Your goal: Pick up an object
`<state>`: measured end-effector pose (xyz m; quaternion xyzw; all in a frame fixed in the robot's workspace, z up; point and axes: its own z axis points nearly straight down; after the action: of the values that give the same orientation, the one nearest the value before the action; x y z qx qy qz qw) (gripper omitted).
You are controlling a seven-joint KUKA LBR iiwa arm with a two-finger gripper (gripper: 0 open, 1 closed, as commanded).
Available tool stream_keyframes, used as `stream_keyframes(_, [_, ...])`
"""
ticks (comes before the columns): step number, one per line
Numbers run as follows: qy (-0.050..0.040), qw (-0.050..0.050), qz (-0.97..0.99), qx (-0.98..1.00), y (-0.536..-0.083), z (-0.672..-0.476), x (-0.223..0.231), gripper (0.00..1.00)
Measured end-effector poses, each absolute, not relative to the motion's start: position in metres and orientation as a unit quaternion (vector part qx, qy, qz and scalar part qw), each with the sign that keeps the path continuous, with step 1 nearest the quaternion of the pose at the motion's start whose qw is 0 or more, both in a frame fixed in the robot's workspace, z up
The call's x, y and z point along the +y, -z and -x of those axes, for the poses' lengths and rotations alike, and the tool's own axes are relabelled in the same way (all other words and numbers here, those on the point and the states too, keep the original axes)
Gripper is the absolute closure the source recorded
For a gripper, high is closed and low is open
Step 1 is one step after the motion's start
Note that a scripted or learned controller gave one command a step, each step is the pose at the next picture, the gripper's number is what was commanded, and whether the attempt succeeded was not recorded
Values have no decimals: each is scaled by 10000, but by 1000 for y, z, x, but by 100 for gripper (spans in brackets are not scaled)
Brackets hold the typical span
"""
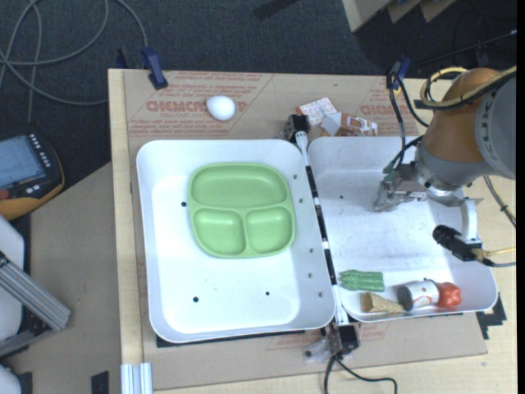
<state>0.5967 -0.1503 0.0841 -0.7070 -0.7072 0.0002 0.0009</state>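
Task not accomplished. The hand [392, 194] hovers low in the right bin [361, 158], nothing visible between its fingers; their spread cannot be told. Candidate objects, green piece [362, 281] and red-capped item [428, 295], lie untouched along the near wall.

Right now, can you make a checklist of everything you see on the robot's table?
Surface: cardboard-covered bench bearing a left bin and a right bin.
Job's things: green toy, wedge-shaped piece, white-and-red toy along the right bin's near edge.
Clutter: green divided tray in the left bin; white egg and small packets behind the bins.
Gripper: gripper over the right bin, holding nothing seen.
Cables: loops on the floor.
Surroundings: handheld screen at left.
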Motion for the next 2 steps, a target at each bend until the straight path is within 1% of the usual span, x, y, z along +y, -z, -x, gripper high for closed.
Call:
stream_keyframes(1, [12,-13,7065,-7078,-163,-642,-114,100])
stream_keyframes(2, [2,-3,7069,-7074,-161,-641,-115,0])
